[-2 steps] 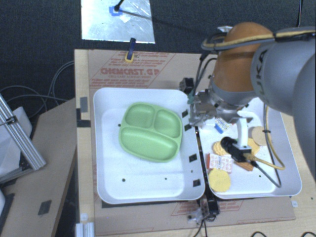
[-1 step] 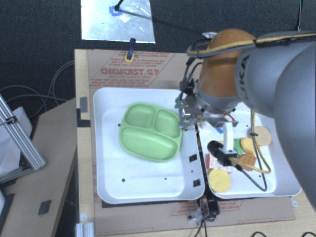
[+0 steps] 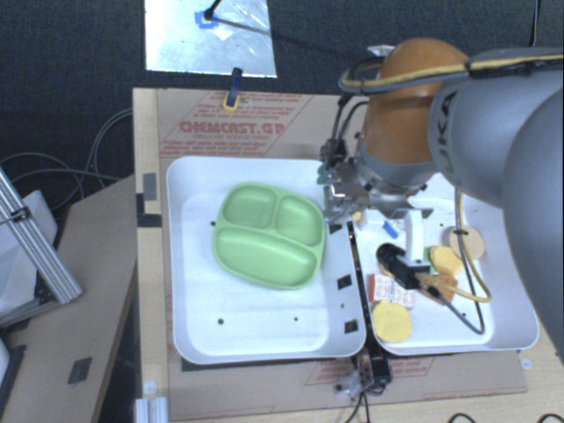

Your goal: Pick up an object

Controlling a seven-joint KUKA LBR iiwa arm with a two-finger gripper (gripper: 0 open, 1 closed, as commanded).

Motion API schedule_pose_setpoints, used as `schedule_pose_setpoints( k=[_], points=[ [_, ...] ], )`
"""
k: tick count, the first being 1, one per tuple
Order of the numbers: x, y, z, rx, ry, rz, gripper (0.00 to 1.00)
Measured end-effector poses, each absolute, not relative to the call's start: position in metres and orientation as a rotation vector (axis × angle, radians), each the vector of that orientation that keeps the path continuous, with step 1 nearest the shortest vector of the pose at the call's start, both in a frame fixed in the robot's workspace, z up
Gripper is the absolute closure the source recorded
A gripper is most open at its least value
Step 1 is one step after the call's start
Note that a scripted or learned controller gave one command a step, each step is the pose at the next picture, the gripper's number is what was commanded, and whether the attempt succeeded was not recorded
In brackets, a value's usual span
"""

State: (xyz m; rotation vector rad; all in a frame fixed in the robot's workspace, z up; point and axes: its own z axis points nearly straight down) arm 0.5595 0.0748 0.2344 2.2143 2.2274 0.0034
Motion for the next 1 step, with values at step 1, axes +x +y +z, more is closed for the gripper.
schedule_pose_setpoints(
  k=[1],
  points=[
    [0.5590,0.0680,0.2154,2.221,2.222,-0.001,1.00]
  ],
)
